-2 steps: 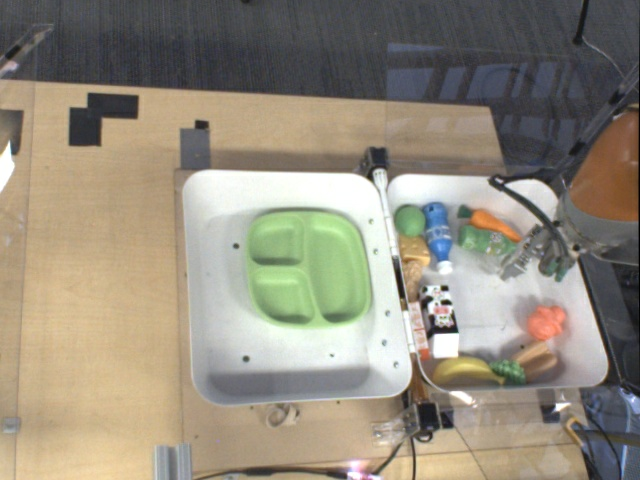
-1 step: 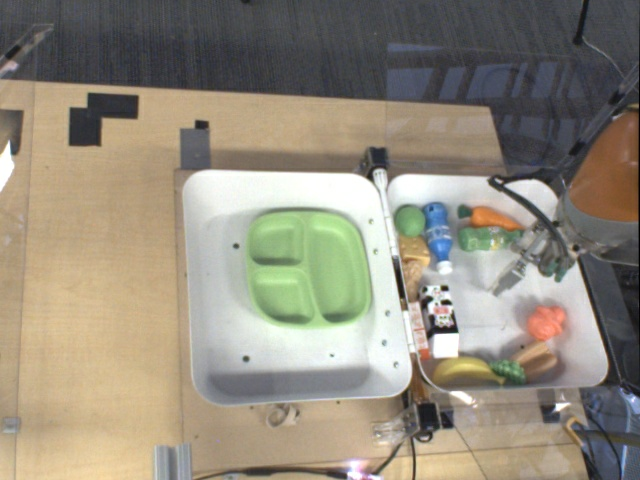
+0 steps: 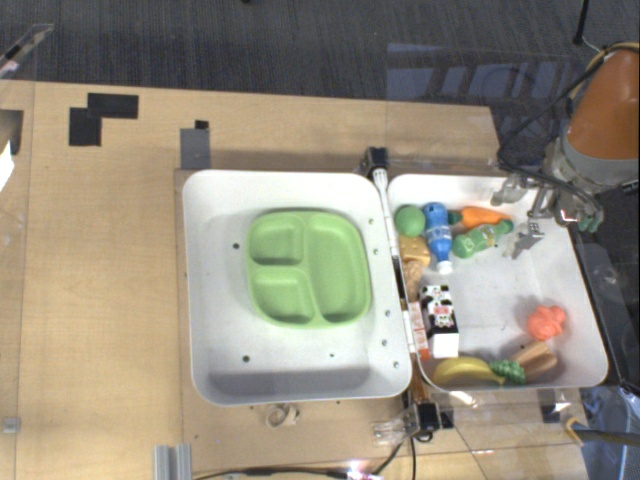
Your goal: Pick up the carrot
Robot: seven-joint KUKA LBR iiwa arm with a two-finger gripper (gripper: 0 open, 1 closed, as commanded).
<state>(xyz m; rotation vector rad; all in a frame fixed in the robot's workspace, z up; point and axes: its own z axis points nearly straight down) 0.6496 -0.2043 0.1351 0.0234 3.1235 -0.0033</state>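
Here the gripper [image 3: 528, 218] hangs with fingers apart, just right of the carrot [image 3: 481, 215]; it should come left and lower, avoiding the green bottle [image 3: 480, 239] beside.

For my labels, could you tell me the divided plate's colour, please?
Light green: the three-compartment plastic plate, in the camera view.

A robotics lab: wooden bench [image 3: 100, 298] with two white bins [image 3: 200, 298], cables, carpeted floor [image 3: 300, 28].

Arm [image 3: 603, 118] reaches in from the right, gripper [image 3: 528, 213] pointing down, fingers spread and holding nothing
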